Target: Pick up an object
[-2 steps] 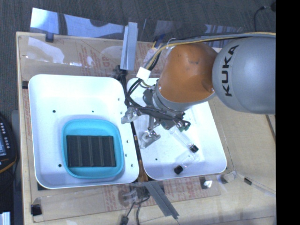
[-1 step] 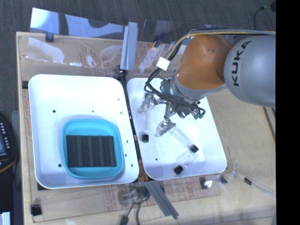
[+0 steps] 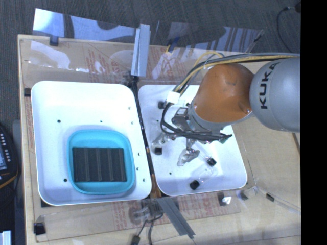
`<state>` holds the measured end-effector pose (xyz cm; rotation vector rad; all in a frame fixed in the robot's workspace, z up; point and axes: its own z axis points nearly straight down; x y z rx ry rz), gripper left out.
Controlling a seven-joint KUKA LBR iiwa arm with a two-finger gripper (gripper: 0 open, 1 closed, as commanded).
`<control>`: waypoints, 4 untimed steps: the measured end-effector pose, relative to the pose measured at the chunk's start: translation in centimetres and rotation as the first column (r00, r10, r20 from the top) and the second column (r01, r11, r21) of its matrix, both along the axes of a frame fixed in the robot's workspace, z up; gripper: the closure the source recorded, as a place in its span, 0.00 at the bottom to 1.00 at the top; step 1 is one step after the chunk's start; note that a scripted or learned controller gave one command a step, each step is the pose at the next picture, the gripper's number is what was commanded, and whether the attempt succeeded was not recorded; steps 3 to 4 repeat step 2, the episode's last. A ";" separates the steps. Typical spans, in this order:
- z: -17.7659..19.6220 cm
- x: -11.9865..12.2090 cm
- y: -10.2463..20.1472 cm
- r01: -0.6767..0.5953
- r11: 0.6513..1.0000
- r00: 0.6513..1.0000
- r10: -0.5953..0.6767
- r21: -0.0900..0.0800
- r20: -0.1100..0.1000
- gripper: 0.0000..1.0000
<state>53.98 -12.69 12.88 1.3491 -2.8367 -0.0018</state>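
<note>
My gripper (image 3: 187,154) hangs low over the middle of the right white bin (image 3: 232,180), under the orange band of the grey arm (image 3: 225,93). Small black pieces lie on the bin floor around it: one (image 3: 158,150) to its left, one (image 3: 211,161) just to its right, and one (image 3: 194,185) near the front wall. Another black piece (image 3: 161,105) sits near the bin's back left corner. A clear, glassy object (image 3: 207,173) lies just in front of the gripper. Nothing is visibly held.
The left white bin (image 3: 51,101) holds a light-blue tray (image 3: 102,137) with a dark ridged insert. A metal bar (image 3: 140,50) stands behind the divide between the bins. Cables (image 3: 196,70) run from the arm over the right bin's back edge.
</note>
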 end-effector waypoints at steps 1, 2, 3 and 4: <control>4.4 3.7 -4.3 -0.070 0.998 0.998 0.070 0.000 0.003 0.00; 4.8 11.4 2.9 -0.440 0.898 0.898 0.440 0.000 0.003 0.00; 4.8 11.4 2.9 -0.440 0.898 0.898 0.440 0.000 0.003 0.00; 4.8 11.4 2.9 -0.440 0.898 0.898 0.440 0.000 0.003 0.00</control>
